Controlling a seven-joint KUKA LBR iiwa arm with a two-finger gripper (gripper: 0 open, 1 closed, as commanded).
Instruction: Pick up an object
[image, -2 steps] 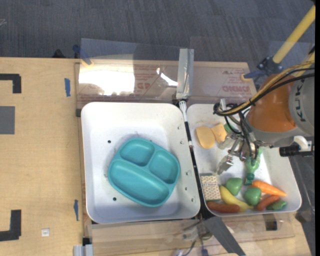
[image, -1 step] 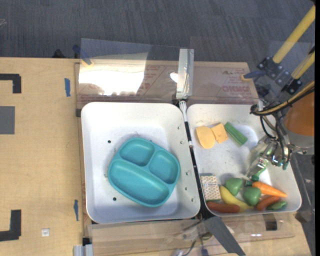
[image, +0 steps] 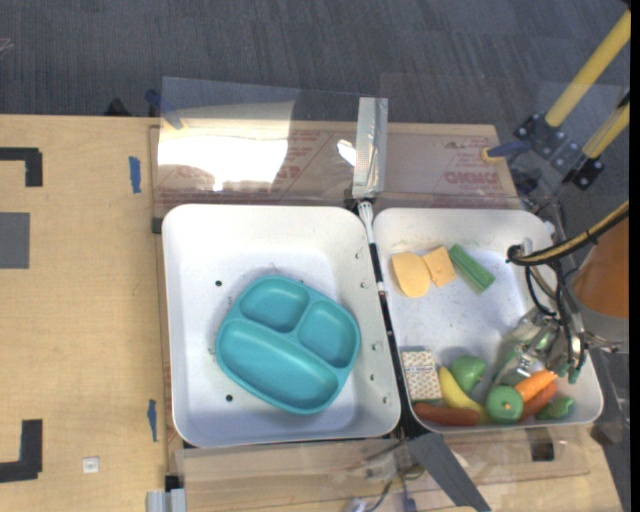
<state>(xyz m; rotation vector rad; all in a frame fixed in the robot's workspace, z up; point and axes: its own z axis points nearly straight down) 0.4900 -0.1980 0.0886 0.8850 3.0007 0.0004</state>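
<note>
The bench carries two shallow white bins side by side. The left bin holds a teal divided plate, three compartments, lying flat near the bin's middle. The right bin holds the toy food, and most of it is heaped in the near corner.

The arm's gripper is low over that heap, just above the toy carrot; whether its jaws are released or clenched cannot be told, since cables and wrist hardware cover them, and nothing is seen between them.

The likeliest target is in the heap. A yellow banana lies beside a green pepper, a green apple touches the carrot, a red piece lies along the bin's near wall, and a small patterned box sits just to their left. Apart from these, toward the far wall, lie two yellow cheese slices and a green stick.

These look like hollow plastic toys: light, stiff, smooth and probably slippery. Rounded pieces such as the apple would tend to squirt out of a pinch unless taken across the widest part. The carrot's narrow body, gripped across its middle, seems the safer hold, though crowded neighbours leave little room beside it.
</note>
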